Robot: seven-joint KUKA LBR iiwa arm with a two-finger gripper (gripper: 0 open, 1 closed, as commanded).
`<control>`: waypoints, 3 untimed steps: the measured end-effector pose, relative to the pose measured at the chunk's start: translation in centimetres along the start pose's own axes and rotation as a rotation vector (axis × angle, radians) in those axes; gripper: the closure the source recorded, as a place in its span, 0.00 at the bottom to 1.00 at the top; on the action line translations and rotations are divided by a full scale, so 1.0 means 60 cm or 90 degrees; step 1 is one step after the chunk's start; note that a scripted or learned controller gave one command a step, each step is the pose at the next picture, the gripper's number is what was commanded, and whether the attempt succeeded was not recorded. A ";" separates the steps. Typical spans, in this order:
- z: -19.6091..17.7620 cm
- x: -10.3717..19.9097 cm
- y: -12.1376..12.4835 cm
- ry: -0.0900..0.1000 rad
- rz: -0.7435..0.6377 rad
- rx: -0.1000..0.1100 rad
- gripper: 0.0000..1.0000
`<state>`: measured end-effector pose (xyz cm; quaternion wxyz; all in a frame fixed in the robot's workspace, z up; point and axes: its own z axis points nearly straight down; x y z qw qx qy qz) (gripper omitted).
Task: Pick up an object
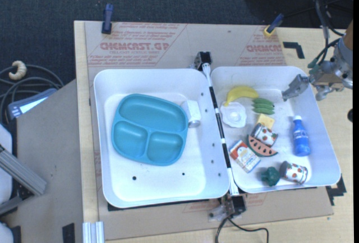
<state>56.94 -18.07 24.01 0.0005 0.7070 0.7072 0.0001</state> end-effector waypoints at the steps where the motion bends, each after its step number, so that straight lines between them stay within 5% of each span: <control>1: 0.240 0.067 -0.059 0.001 0.000 0.003 0.00; 2: 0.221 0.065 -0.057 0.000 0.001 0.000 1.00; 3: 0.092 0.184 -0.027 0.001 -0.001 0.000 1.00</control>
